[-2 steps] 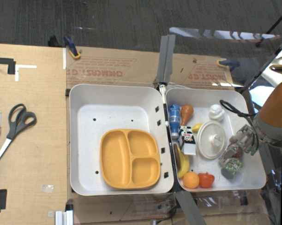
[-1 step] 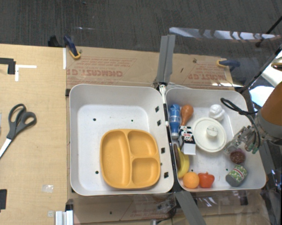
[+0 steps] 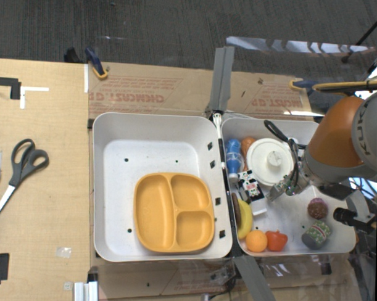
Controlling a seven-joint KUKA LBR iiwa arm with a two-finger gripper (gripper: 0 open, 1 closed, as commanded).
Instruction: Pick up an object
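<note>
Gripper (image 3: 280,190) low in the right bin (image 3: 342,245), jaw state: you cannot tell.
Small black-and-white object (image 3: 250,187) sits just at its 9 o'clock, near the bin's left wall; probably light and rigid, so pinch it across the narrow sides. Arm reaches in from 3 o'clock, wrist angled down-left. Banana (image 3: 243,218) at 7 o'clock.

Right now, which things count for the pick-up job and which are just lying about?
Job: tool; right bin with banana, orange, red piece, blue bottle, dark red ball.
Lying about: yellow divided tray in left bin; scissors on bench.
</note>
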